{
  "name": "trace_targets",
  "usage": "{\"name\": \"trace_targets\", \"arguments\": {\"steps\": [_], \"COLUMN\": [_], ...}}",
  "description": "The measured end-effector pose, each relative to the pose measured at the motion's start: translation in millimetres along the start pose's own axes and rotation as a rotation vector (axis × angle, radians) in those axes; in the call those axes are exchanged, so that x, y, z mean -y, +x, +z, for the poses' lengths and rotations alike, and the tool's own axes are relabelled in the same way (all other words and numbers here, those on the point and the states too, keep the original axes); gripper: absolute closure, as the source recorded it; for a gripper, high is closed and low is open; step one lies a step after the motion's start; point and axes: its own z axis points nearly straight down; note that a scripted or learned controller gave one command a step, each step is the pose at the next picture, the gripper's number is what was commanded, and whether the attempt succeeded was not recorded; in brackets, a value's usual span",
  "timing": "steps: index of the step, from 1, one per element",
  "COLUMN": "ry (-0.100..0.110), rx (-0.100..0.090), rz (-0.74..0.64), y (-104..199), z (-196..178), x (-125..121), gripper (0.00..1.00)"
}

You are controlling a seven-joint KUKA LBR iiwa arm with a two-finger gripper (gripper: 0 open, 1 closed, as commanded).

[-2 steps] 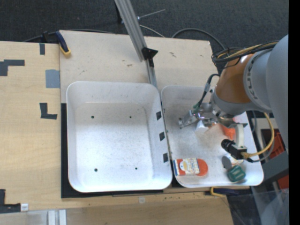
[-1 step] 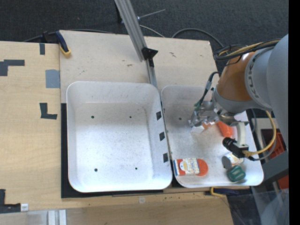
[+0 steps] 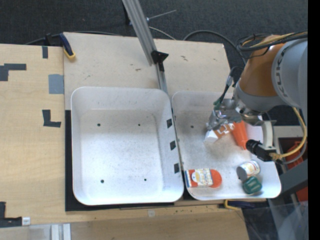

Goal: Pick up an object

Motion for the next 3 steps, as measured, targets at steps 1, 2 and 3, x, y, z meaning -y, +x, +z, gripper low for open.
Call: {"name": "trace_targets", "arguments": {"steps": [1, 2, 3], "ry": [0.0, 0.004, 0.004], "rx": [0.0, -0.002, -0.003], "rz": [0.001, -0.004, -0.005], "y": [0, 50, 105], "z": [-40, -46, -56], "x": [-1, -8, -9], "gripper": [1.0, 1.0, 1.0]}}
